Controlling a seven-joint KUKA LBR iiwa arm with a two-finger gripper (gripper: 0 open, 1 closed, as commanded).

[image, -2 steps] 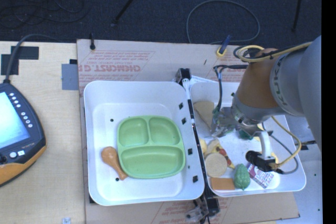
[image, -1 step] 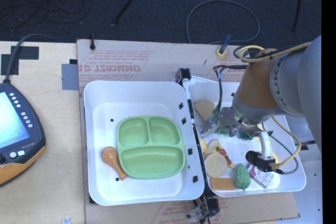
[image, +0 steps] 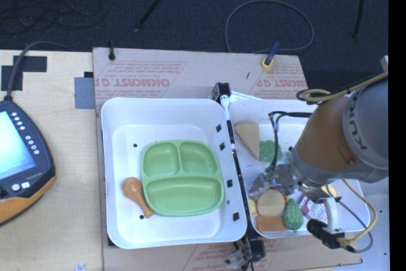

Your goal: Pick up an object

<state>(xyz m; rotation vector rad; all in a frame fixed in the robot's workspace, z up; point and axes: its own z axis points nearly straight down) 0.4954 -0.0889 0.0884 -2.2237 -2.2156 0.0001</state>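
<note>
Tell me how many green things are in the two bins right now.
3. A green divided plate in the left bin, beside an orange spoon. In the right bin: one green piece near the wedge, another at the front. The arm may hide more.

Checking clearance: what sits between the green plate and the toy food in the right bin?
In the camera view, only the two bins' adjoining white walls lie between the green divided plate and the toy food pile.

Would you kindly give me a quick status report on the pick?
Gripper low in right white bin, among small food-like items. Nothing seen held. Green sectioned plate and tan spoon sit in left bin.
</note>
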